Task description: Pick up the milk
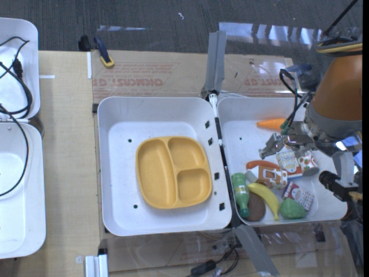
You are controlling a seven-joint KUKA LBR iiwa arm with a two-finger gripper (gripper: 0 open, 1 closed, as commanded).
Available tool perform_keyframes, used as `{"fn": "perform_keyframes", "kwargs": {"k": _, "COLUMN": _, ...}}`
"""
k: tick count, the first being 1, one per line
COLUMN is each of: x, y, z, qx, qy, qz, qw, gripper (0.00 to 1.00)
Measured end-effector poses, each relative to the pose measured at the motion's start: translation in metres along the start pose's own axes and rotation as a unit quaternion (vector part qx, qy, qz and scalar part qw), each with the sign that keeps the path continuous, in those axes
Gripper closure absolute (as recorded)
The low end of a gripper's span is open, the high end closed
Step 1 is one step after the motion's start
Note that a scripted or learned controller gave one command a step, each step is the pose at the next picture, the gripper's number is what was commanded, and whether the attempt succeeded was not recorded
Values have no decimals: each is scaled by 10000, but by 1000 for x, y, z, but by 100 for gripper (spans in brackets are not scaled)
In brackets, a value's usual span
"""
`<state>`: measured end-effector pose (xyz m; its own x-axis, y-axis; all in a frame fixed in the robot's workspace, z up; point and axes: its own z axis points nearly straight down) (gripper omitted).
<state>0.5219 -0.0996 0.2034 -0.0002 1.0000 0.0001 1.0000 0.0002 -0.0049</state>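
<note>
Milk point(293, 161) sits in the right bin point(242, 120), crowded by the banana point(266, 196) and other toys. The hand point(275, 146) hovers just beside it, fingers apart and empty; closing now could snag a neighbour.

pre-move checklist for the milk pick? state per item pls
1. Milk carton located, in the right bin, lying tilted: ok.
2. Gripper over the right bin, next to the carton: ok.
3. Carton between the jaws: cannot tell, the wrist hides the contact.
4. Clutter near the carton: not ok, the banana, the carrot and a small packet lie close.
5. Yellow divided plate in the left bin, away from the arm: ok.
</note>
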Motion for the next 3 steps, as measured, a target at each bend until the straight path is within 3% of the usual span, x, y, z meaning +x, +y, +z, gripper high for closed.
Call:
{"fn": "perform_keyframes", "kwargs": {"k": 1, "x": -29, "y": -12, "z": 93, "qx": -125, "qy": -3, "qz": -6, "qw": 9999, "gripper": 0}}
{"fn": "perform_keyframes", "kwargs": {"k": 2, "x": -29, "y": -9, "z": 81, "qx": -160, "qy": -6, "qz": 3, "qw": 9999, "gripper": 100}}
{"fn": "perform_keyframes", "kwargs": {"k": 3, "x": -29, "y": -10, "z": 82, "qx": -143, "qy": -4, "qz": 2, "qw": 9999, "gripper": 0}}
